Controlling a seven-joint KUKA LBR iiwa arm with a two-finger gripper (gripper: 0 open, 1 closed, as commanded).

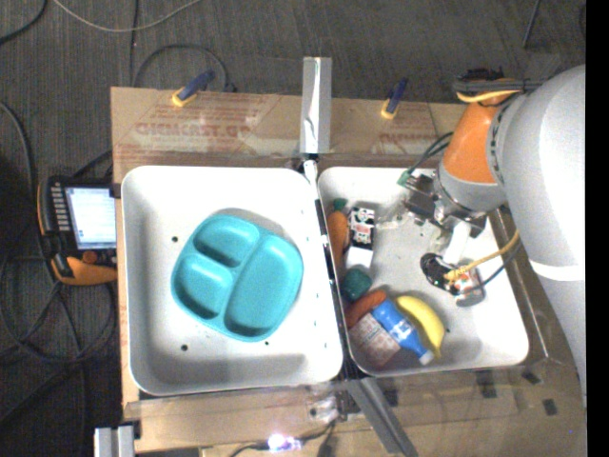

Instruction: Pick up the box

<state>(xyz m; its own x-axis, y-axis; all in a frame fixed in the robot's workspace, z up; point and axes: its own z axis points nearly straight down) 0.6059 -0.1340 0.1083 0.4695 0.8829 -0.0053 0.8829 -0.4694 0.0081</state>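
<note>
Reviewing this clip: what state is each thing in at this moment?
Teal divided plastic plate: lying compartments up in the left white bin.
Small black-and-white box: lying in the right white bin, not gripped.
Yellow banana: lying against the blue-labelled packet.
Orange carrot: lying along the right bin's left wall.
Gripper: above the right bin, apart from the box.

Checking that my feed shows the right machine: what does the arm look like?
A thick, rounded pale grey arm with an orange band above a darker grey wrist, ending in a small metal claw.
</note>
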